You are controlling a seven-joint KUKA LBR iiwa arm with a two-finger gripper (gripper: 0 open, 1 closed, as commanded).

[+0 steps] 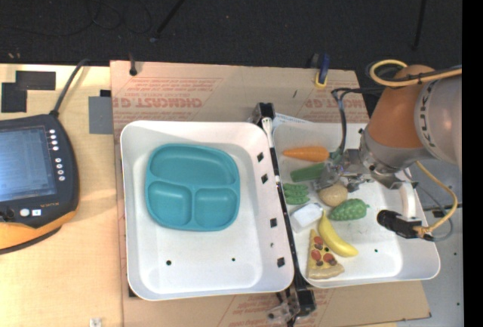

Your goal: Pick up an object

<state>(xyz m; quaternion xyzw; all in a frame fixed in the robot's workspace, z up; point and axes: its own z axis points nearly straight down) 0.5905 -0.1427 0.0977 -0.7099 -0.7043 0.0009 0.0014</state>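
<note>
Reaching into the right bin (423, 261), I have the pincer (337, 176) low over the potato (333, 195), its grip state unreadable, so next probably closing there.

My hand (337, 173) hangs low in the right bin (419, 265), among a carrot (306, 154), potato (333, 195) and banana (335, 236). A teal plate (193, 186) sits in the left bin (196, 269).
</note>
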